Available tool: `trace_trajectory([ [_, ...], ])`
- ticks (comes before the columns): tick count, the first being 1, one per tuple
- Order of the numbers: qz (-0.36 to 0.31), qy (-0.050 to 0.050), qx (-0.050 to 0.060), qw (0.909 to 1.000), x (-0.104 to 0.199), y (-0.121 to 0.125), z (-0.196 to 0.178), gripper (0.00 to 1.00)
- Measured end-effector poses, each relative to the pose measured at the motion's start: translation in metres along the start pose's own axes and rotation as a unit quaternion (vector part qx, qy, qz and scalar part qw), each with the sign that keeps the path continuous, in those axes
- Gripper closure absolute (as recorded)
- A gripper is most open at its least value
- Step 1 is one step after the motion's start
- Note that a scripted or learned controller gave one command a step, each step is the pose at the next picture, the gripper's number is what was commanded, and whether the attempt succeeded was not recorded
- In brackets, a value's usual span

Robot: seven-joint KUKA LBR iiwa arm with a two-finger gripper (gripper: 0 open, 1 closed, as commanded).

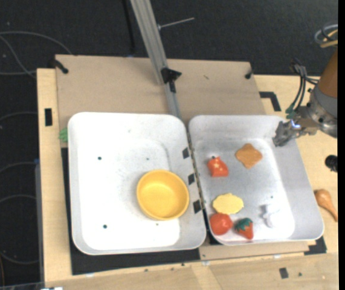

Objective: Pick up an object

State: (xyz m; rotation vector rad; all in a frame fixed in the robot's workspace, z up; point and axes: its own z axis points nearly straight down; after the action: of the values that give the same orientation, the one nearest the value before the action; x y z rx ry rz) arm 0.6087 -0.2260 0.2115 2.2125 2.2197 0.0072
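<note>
Two white bins sit side by side on a tan bench. Left bin [99, 162] holds a yellow bowl [162, 194]. Right bin [299, 180] holds small toy foods, including a brown biscuit [248, 156]. The gripper [283, 133] hovers at its far right rim, carrying nothing, probably lining up a pick.

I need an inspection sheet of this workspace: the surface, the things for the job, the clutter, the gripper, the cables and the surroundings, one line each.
Surface: wooden bench bearing the left bin and the right bin, side by side.
Job's things: yellow bowl in the left bin; in the right bin a brown piece, red bottle-shaped toy, yellow piece, tomato, strawberry and a small white item.
Clutter: orange object on the bench, right of the right bin.
Gripper: gripper at the right bin's upper right rim, nothing seen held.
Cables: thin cables on the dark floor, left.
Surroundings: metal pole behind the bins.
</note>
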Motion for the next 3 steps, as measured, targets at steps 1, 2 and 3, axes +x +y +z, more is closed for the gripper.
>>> trace_trajectory([
  [1, 0.0, 0.001, 0.003, 1.0, -0.001, 0.001, -0.043, 1.0],
  [2, -0.002, 0.002, 0.003, 1.0, 0.058, 0.006, -0.051, 1.0],
  [3, 0.0, 0.001, 0.004, 1.0, 0.112, 0.014, -0.041, 1.0],
])
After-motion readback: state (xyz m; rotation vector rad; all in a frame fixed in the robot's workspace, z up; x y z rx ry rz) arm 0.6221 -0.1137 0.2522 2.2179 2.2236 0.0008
